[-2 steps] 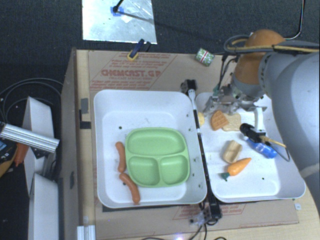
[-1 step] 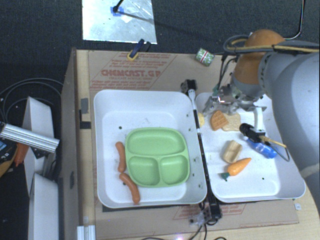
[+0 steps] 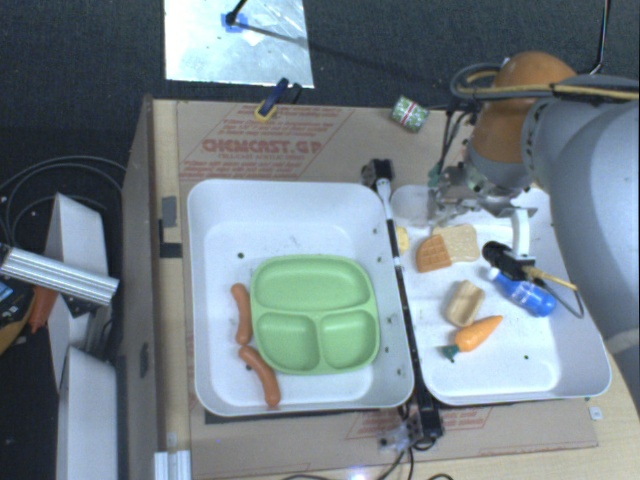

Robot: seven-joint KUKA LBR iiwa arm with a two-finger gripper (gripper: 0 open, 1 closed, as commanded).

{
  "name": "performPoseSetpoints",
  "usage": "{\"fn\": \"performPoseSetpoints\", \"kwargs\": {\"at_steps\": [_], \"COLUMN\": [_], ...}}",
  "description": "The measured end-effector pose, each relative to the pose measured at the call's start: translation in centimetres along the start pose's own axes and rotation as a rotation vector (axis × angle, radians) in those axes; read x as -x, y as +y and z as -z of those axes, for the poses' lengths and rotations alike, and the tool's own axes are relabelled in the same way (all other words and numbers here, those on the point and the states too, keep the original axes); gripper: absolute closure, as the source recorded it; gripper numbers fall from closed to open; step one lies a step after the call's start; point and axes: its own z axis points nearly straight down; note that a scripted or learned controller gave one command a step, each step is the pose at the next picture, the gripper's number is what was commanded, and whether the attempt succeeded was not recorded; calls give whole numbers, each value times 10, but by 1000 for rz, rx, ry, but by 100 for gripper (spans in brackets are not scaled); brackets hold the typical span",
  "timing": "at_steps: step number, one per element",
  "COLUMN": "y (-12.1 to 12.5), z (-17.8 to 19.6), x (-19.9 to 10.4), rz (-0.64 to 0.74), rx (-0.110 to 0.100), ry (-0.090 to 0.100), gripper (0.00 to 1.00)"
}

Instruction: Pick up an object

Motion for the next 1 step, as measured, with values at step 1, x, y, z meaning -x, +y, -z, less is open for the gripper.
{"fn": "performPoseSetpoints", "kwargs": {"at_steps": [1], "y": [0], "z": [0], "x": [0], "rz": [1], "rx": [-1], "ry": [0], "gripper": [0]}}
